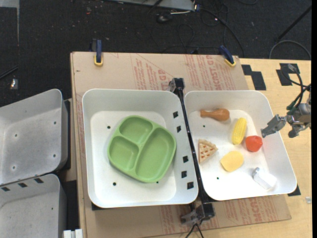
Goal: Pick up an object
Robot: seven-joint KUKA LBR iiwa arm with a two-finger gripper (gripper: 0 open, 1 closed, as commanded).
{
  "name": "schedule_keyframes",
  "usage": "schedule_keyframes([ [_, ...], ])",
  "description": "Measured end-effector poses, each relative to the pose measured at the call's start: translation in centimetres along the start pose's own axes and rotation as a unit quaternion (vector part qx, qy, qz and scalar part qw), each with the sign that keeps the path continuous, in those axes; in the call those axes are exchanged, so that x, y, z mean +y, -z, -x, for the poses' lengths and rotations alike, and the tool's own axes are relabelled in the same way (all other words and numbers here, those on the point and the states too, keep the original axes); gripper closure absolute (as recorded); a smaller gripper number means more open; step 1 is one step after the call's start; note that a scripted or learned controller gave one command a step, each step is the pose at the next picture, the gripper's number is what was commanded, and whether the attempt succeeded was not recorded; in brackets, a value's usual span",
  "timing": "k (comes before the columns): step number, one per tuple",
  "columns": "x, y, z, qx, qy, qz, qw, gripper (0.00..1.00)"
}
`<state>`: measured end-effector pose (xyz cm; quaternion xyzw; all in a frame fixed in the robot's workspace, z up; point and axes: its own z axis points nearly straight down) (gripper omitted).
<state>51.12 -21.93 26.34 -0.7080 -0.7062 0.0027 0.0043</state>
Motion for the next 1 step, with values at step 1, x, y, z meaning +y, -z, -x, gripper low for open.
schedule_keyframes([
  [1,0.22,0.52,-0.06,-0.001,0.002,0.005,1.0000,0.00],
])
